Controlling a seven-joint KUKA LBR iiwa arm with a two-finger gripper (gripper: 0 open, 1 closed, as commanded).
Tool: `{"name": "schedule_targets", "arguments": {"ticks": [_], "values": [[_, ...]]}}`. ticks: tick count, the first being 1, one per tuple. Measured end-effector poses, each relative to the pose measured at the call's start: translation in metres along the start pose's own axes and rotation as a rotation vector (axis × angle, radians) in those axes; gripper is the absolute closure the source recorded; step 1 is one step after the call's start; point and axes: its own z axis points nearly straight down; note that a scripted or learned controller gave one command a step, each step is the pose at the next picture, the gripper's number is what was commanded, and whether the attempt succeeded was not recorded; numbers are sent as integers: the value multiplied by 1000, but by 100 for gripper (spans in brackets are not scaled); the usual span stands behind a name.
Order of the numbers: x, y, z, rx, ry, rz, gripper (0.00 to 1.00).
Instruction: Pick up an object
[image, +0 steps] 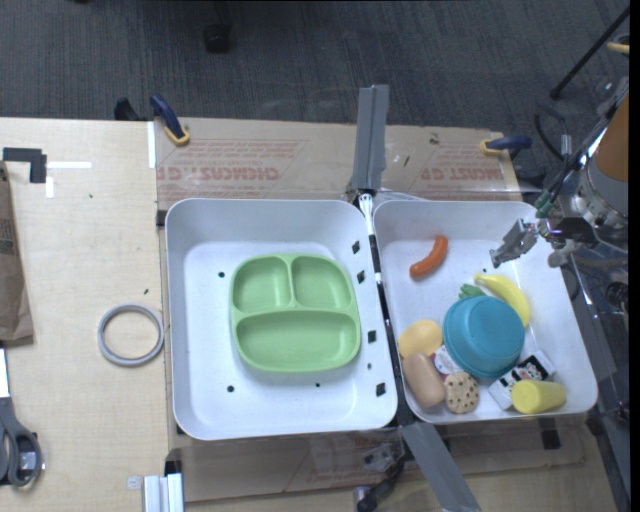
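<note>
Yellow cylinder (538, 397), cookie (461, 392) and tan roll (423, 379) lie nearest in the right bin (470, 225). Beyond them a blue bowl (484, 335) sits upside down, a banana (507, 295) just behind it. Farther back lies an orange sausage (429, 256). The gripper (512, 245) hovers right of the sausage, holding nothing; how wide it stands, I cannot tell. A green divided plate (295, 312) rests in the left bin (190, 330).
</note>
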Motion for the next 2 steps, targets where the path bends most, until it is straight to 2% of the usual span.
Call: {"name": "schedule_targets", "arguments": {"ticks": [1,2], "values": [[32,61,107,1,-1,39,0],[46,102,160,-3,-1,-82,0]]}}
